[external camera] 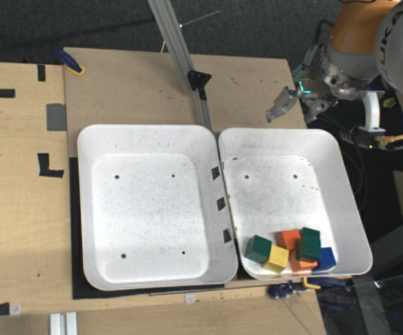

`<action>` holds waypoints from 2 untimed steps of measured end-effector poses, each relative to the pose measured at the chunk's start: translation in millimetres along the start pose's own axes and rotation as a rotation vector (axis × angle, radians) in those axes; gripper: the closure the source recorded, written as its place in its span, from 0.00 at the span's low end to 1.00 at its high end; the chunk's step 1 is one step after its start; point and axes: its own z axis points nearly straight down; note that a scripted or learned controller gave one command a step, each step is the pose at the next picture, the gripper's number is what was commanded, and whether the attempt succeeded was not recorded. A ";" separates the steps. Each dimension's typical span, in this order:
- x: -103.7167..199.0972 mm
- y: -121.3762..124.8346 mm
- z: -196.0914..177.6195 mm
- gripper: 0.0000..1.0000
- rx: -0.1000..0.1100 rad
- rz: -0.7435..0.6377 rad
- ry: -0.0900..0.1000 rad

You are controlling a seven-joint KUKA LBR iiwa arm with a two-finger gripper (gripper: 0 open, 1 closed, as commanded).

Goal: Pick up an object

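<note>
The wooden desk (20, 208) is spreading across the left side, carrying black tape marks and a grey patch (56, 116), with a small blue and yellow clip (70, 61) lying near its far edge. A dark floor is showing beyond the desk at the top. On a black mat, the left bin (146, 204) is sitting with nothing but speckles and four small dots on its floor. A slanted metal rail (176, 37) is crossing from the top down to the seam where the two bins are meeting. The right bin (285, 180) is lying just beside the left one, its walls touching it. In its near corner, small blocks are clustering together: a green block (259, 248), a yellow block (278, 257), an orange block (288, 239), a dark green block (310, 242) and a blue block (325, 257), all touching or nearly so. The gripper (283, 106) is hanging beyond the far rim of the right bin, well apart from the blocks, with nothing in it; whether it is apart or together I cannot tell. Black cables are trailing at the right.
</note>
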 end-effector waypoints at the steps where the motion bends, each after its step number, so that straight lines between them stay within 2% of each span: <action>1: -0.4 0.6 -2.7 0.00 -0.004 0.000 -0.002; 2: -0.4 10.0 53.2 0.00 0.001 0.000 -0.003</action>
